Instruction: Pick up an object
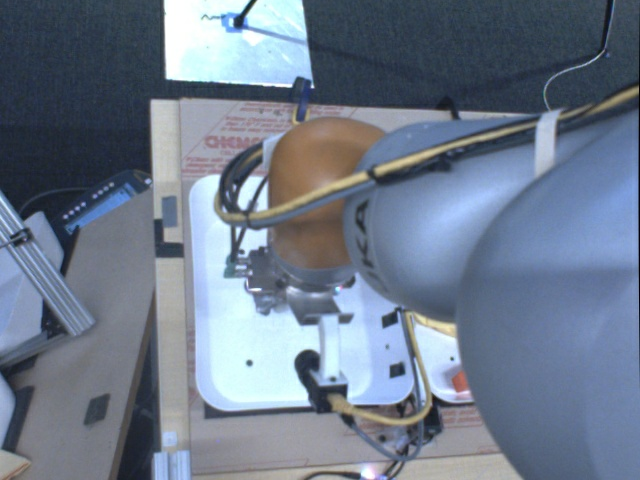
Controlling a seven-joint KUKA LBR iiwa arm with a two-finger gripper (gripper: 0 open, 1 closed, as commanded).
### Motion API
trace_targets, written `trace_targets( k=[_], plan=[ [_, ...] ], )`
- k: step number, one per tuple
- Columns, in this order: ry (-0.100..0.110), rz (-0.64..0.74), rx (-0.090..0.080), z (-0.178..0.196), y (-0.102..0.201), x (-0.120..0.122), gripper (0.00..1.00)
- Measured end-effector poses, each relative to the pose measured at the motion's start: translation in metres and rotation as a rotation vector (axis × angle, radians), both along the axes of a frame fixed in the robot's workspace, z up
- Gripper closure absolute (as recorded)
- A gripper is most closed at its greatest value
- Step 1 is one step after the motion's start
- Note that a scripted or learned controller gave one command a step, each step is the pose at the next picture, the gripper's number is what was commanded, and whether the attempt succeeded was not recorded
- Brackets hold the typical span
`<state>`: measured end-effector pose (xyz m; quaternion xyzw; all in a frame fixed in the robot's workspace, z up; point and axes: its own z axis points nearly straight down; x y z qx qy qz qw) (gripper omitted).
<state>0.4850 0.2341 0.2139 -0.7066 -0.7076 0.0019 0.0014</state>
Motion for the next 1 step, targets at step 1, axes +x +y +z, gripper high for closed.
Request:
trace_targets(
  k=[1],
  plan=[
    [-0.008, 0.002, 0.003, 0.0362, 0.0003, 0.0022, 1.0]
  ],
)
